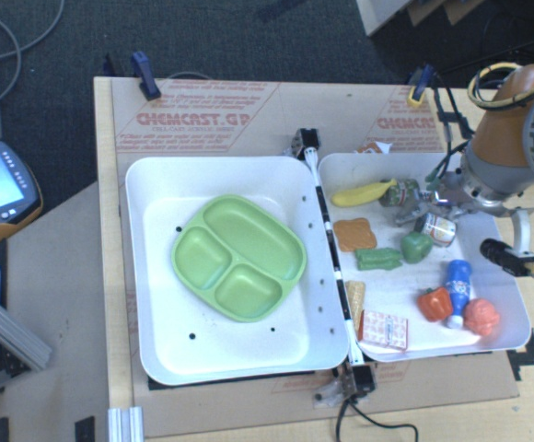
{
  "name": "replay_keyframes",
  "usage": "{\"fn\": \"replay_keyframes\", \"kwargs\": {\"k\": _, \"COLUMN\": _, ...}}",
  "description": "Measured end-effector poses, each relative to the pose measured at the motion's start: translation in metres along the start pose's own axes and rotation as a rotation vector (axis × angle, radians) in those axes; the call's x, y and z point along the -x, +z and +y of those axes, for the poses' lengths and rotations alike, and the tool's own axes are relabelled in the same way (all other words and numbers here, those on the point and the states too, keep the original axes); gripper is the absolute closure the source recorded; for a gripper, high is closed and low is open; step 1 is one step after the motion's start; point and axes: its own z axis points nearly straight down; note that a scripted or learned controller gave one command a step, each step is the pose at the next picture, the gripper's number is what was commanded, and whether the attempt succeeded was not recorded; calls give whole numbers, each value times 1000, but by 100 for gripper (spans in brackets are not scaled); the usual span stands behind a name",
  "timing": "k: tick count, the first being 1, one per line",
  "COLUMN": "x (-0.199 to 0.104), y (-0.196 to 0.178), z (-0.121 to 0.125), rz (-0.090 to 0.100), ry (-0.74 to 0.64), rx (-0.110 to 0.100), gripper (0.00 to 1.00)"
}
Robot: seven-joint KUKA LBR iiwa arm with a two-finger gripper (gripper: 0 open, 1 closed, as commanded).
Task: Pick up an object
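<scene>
Pincer low in the right bin, its spread or closure indiscernible; nearest objects: yellow banana just to its left, long axis roughly across the bin, and green pepper just below it, toward the bin's front.

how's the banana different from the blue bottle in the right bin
The banana is yellow, curved and lies near the right bin's far edge, close to the gripper. The blue bottle is straight, blue with a white cap, and lies nearer the front between two orange-red items. Both lie flat in the same bin.
</scene>
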Motion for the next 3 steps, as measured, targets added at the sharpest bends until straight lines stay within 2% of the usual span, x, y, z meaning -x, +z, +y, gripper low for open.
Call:
{"fn": "replay_keyframes", "kwargs": {"k": 1, "x": 0, "y": -15, "z": 4, "rz": -3, "ry": -2, "rx": 12, "gripper": 100}}
{"fn": "replay_keyframes", "kwargs": {"k": 2, "x": 24, "y": -68, "z": 50, "rz": -7, "ry": -4, "rx": 19, "gripper": 100}}
{"fn": "replay_keyframes", "kwargs": {"k": 3, "x": 28, "y": -127, "z": 48, "rz": -6, "ry": -3, "rx": 19, "gripper": 100}}
